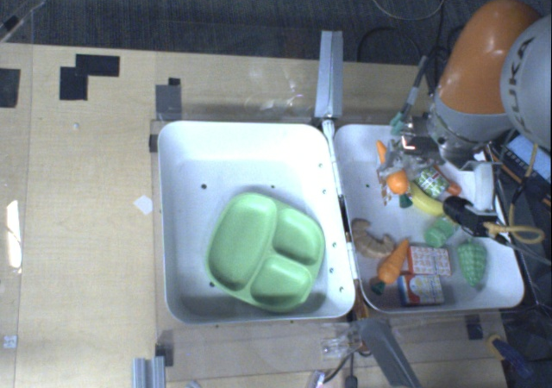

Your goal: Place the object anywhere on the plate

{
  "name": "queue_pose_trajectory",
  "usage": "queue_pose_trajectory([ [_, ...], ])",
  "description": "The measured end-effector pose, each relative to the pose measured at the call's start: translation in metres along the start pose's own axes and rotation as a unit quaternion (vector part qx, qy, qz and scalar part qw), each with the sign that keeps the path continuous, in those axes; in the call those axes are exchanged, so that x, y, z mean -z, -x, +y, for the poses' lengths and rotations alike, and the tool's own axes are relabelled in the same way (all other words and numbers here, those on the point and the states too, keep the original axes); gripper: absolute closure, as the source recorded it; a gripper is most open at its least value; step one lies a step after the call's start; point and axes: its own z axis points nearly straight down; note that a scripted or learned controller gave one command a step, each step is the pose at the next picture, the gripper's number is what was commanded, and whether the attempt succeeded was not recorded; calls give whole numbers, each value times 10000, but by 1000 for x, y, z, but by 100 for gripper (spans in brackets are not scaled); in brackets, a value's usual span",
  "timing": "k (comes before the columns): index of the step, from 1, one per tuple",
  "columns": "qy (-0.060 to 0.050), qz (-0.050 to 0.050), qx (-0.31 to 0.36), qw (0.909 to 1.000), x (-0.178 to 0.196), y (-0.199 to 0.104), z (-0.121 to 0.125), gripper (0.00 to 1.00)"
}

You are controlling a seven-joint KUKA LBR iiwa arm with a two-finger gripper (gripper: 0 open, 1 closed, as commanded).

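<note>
Pale wood bench [78, 205] under it all, dark floor beyond, two white bins side by side. Starting far left of the tool: left bin [181, 153] holds the green plate [266, 250], three compartments, nothing on it yet, well apart from the gripper, over the divider rail [328, 76]. Moving right, across into the right bin [362, 140], cluttered w/ toy food. Below-left of the tool: a tan mushroom-ish piece [371, 240], a carrot [392, 264], a small printed box [425, 272]. Below-right: a green ridged item [471, 262].

Now the gripper [404, 147], low over the bin's upper part, grey arm w/ orange band [483, 59] right behind it. Can't tell if it's spread or closed, too blurred and crowded. Just beneath it sits a small orange fruit [396, 183], touching a yellow banana [429, 202]; that orange looks like the likely target, tho I can't be sure.

Judgement: pick stage, task barely begun. To do it well: centre on one item only, avoid pinching banana too, lift clear above the bin wall before travelling left, then release low over a plate compartment so it doesn't bounce out.
</note>
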Motion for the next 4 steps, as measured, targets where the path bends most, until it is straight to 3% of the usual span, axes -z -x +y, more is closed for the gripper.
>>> queue_pose_trajectory([
  [1,-1,8,1443,9895,-50,-97,-7,100],
  [2,0,9,1440,9896,-50,-97,-7,0],
  [3,16,12,1448,9895,-40,-98,-5,100],
  [4,86,20,1114,9937,-125,-173,14,100],
])
